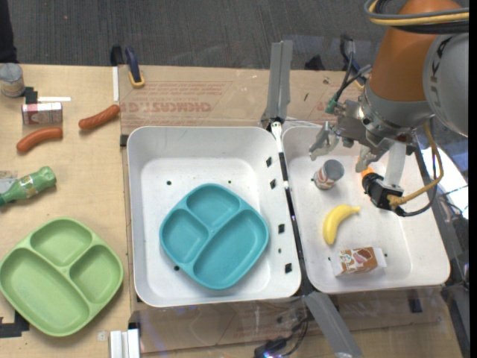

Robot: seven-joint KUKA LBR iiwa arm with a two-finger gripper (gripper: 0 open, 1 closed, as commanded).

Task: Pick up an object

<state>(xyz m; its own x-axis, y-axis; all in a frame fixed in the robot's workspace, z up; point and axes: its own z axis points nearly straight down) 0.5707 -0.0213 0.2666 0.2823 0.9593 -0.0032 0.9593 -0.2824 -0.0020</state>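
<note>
So the gripper hangs over the back of the right bin, and its fingers look spread apart with nothing between them. Nothing is held as far as I can see.

Closest thing to it is the cup, a small one lying tipped on its side, just below and a touch to the left of the fingertips in the picture. That's the relation that matters: the cup sits toward the near side of the bin from the tool, close to the divider between the two bins. If it goes for that one, I'd guess it's mostly a short drop with a small nudge left.

The banana is further toward the front, apart from the cup, with its long axis running at a slant from upper right to lower left. A grab there would want the fingers across that axis, I think. The carton lies flat near the front edge, furthest away.

Left bin just has a teal tray in it, well apart from the arm.
</note>
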